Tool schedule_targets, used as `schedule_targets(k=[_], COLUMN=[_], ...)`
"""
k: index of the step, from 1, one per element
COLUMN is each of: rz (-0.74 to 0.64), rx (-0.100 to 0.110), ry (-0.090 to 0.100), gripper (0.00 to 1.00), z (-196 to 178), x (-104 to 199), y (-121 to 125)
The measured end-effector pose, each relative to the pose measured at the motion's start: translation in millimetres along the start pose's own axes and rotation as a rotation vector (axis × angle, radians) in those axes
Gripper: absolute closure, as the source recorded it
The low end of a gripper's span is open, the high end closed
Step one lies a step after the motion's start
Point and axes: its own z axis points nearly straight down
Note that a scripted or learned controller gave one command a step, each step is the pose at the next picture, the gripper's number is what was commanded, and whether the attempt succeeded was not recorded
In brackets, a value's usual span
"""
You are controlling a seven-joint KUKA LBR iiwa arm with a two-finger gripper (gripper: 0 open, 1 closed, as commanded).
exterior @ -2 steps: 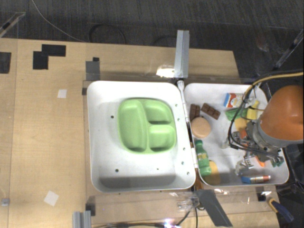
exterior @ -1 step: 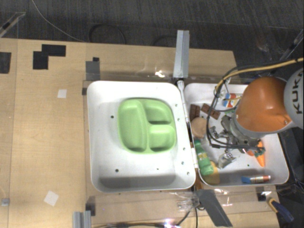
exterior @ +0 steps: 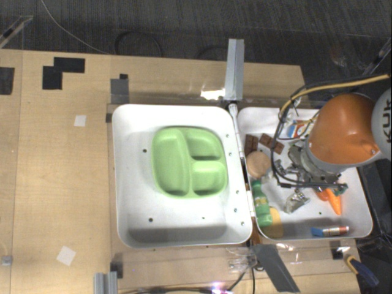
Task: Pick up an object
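Note:
The right bin (exterior: 361, 222) holds several small objects. A green bottle (exterior: 262, 202) with a yellow end lies along its left wall. A tan round piece (exterior: 258, 163) sits above the bottle, and brown blocks (exterior: 252, 143) lie further back. An orange carrot-like piece (exterior: 331, 199) lies at the right, and a blue and red marker (exterior: 329, 230) lies by the front wall. My gripper (exterior: 296, 202) hangs low over the bin's middle, between the bottle and the orange piece, under the arm's orange band (exterior: 343, 130). Nothing can be made out in its grasp.
The left bin (exterior: 131, 219) holds a green divided plate (exterior: 188, 162). A metal post (exterior: 234, 66) stands behind the seam between the bins. Cables (exterior: 288, 112) loop around the wrist above the right bin's back part.

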Motion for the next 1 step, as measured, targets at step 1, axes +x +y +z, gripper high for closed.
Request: schedule_targets(k=[1], rz=[0.033], rx=[0.007], ry=[-0.005], gripper=[0.00], z=[-1.0], x=[18.0], y=[12.9])
